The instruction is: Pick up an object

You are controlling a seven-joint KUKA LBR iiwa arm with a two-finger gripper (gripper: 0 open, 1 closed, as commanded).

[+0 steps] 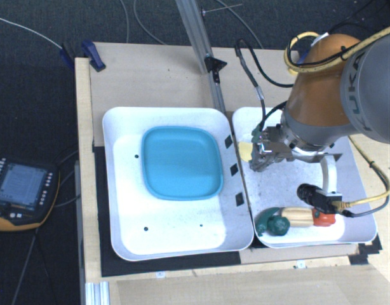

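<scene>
arm [328, 75] reaching in from 3 o'clock | right bin [357, 170] holding targets | gripper [262, 161] hovering by yellow object [245, 150] at bin's 10 o'clock, grip state unreadable | risk: clipping the wall, missing pick

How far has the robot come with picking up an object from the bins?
Nothing looks lifted yet. The pincer is low in the right bin, by a pale yellow object at the bin's left wall; whether it grips that object is unclear. The green object and wooden piece lie at the near edge. The blue tray sits in the left bin. Grasping and lifting remain.
</scene>
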